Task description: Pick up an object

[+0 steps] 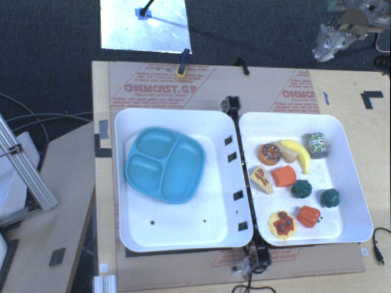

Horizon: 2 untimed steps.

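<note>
The right bin holds several toy foods: a donut, a banana, a green can, a pizza slice, an orange block, two dark green broccoli pieces, a red pepper and a small round pizza. My gripper hangs high at the top right, beyond the bench's far edge and well away from the bins. Nothing is seen in it.
A blue divided plate lies in the left bin. A black hinge strip separates the bins. A shiny square sheet lies on the floor at the top left, and a metal frame stands at the left.
</note>
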### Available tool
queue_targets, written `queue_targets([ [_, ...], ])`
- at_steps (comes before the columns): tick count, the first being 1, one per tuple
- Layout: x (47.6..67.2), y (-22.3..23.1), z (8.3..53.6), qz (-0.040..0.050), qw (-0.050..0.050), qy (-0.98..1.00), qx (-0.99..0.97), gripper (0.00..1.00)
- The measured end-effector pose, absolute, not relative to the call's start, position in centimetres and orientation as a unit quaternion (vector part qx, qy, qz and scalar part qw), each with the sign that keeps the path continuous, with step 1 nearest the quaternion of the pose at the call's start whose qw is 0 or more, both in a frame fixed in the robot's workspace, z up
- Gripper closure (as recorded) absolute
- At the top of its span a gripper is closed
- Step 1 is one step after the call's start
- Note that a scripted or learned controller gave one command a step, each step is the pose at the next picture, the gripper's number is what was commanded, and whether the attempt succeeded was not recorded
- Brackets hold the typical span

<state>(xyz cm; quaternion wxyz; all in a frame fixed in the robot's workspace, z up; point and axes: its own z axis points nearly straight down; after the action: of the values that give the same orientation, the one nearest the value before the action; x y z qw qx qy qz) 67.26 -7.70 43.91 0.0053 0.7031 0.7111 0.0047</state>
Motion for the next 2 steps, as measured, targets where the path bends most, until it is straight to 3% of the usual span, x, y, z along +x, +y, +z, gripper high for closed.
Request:
queue_targets([
  [1,60.3,-2.5,49.2,0.0033,0.001,0.711,0.704,1.00],
  [2,57.1,6.3,53.9,0.0045,0.001,0.712,0.702,1.00],
])
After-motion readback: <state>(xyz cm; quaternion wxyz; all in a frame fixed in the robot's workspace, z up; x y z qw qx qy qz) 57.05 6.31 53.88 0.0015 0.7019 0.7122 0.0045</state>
